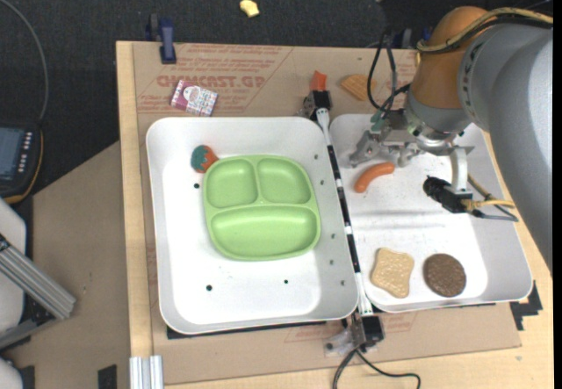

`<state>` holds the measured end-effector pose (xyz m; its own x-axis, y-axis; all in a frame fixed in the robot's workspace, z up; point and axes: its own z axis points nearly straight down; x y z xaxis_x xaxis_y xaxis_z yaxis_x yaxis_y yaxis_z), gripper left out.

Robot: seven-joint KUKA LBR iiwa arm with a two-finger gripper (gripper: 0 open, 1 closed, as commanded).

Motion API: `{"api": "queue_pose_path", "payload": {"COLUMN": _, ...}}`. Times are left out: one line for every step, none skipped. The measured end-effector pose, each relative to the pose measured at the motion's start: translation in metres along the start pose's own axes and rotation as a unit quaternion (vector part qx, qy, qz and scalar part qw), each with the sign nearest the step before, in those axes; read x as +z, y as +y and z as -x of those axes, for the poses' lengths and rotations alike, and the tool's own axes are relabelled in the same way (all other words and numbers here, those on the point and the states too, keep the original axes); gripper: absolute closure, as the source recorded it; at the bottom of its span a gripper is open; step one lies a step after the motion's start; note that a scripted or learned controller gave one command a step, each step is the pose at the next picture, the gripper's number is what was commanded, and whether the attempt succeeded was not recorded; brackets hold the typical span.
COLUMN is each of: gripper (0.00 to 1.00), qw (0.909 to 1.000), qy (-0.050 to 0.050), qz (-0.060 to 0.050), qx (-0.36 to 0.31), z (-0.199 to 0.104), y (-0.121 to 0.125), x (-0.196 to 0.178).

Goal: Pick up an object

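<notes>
Overhead, found the grey arm (514,71) with its orange band reaching in from the right, above the far end of the right-hand shallow white bin (505,269). Saw the pincer (384,157) low over that bin's far left corner, spread open, gripping nothing. Noted the orange sausage-shaped piece (375,176) lying slanted on the bin floor just beside the pincer, on its near side, one end close to the divide between the bins; could not tell whether touching the pincer or just apart from it. Found, at the near end of the same bin, a tan bread-slice-shaped piece (392,272) and a dark brown round disc (445,275) side by side, near each other but apart, well away from the pincer. Saw in the left-hand shallow white bin (176,273) a light green plastic plate with three compartments (261,207), lying flat about the middle. Noted a small round red-and-teal thing (204,158) touching the plate's far left corner. Beyond the bins, on the brown cardboard-covered worktop (136,203), noted a small pink-and-white packet (193,97), a blue clamp (163,39) at the far left edge, and a tan flat scrap (354,86) just behind the right-hand bin. Spotted a small yellow bit (250,7) on the dark floor beyond the worktop.
</notes>
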<state>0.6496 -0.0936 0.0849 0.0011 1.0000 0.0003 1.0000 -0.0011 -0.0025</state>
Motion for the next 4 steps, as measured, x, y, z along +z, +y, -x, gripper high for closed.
{"api": "queue_pose_path", "payload": {"gripper": 0.00, "qw": 1.0000, "qy": 0.000, "qz": 0.001, "qx": -0.001, "z": 0.000, "y": 0.001, "x": 0.000}}
{"api": "queue_pose_path", "payload": {"gripper": 0.00, "qw": 1.0000, "qy": -0.001, "qz": 0.003, "qx": -0.001, "z": 0.005, "y": 0.008, "x": 0.000}}
{"api": "queue_pose_path", "payload": {"gripper": 0.00, "qw": 1.0000, "qy": 0.000, "qz": 0.000, "qx": 0.000, "z": 0.003, "y": -0.011, "x": 0.000}}
{"api": "queue_pose_path", "payload": {"gripper": 0.00, "qw": 1.0000, "qy": -0.001, "qz": 0.004, "qx": -0.001, "z": 0.003, "y": 0.014, "x": 0.000}}
